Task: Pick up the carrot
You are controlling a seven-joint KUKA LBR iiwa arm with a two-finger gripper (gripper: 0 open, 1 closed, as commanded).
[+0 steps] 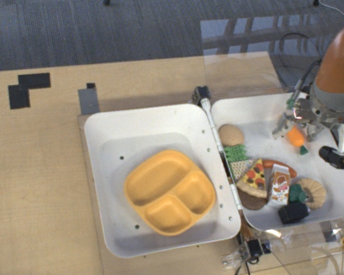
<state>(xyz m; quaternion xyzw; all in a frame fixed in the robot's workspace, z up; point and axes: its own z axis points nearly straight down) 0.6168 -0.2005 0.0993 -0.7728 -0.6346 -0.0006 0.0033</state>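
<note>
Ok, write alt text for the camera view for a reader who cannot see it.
The arm's end effector sits right at an orange carrot in the right white bin, near a pizza slice and other toy food. The left white bin holds a yellow divided plate.

right bin: upper part is bare floor, open to approach from above. its lower half is crowded: a tan bread roll, green ridged piece, pizza slice, printed carton, braided pastry and black object lie touching or just beside one another. left bin: yellow divided plate fills the middle; bare margins remain along the walls.
</note>
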